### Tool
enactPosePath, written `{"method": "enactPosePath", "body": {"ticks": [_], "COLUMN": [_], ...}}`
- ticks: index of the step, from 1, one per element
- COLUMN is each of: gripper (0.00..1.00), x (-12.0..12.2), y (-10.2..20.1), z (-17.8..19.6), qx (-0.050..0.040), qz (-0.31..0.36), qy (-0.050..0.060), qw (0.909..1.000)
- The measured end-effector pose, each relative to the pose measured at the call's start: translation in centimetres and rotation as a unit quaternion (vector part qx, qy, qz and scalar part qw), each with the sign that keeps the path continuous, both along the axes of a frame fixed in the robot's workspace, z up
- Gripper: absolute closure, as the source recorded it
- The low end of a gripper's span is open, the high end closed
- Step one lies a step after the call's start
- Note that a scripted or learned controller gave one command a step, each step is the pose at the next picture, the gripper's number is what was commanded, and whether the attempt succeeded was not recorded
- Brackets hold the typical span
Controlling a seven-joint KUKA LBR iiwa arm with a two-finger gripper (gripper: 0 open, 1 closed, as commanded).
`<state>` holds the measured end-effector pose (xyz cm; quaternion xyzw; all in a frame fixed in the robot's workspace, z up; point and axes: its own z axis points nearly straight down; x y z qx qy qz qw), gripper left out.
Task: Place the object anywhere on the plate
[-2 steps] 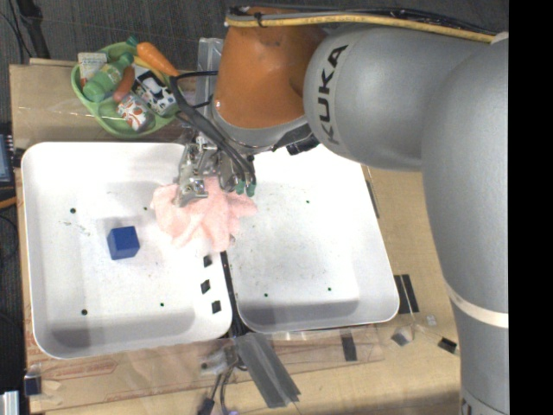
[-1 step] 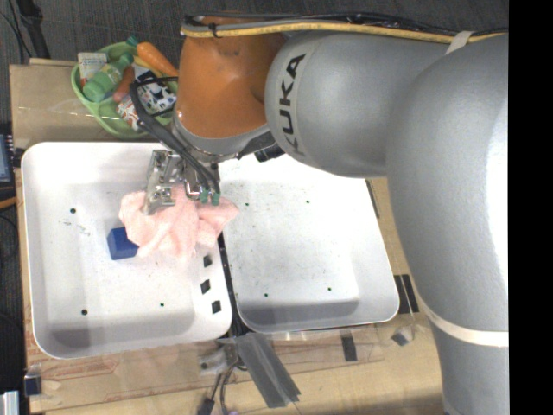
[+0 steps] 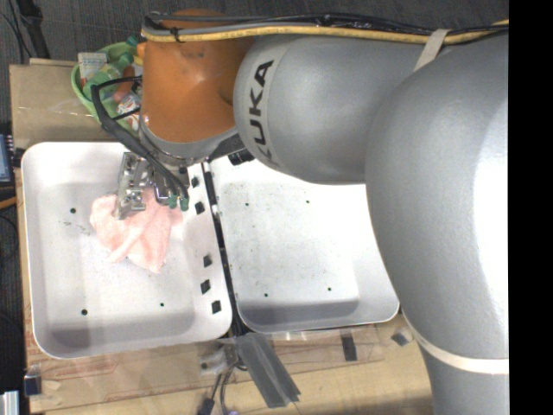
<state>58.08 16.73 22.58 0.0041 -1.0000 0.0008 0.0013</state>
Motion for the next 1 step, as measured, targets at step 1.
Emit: {"method": "enactPosePath", "body": {"ticks": [1], "gripper": [0.00], "x": [0.01], "y": [-0.02], "z": [0.02], "qx": [0.0000], "qz": [0.000], "qy": [0.000], "qw": [1.0000]}}
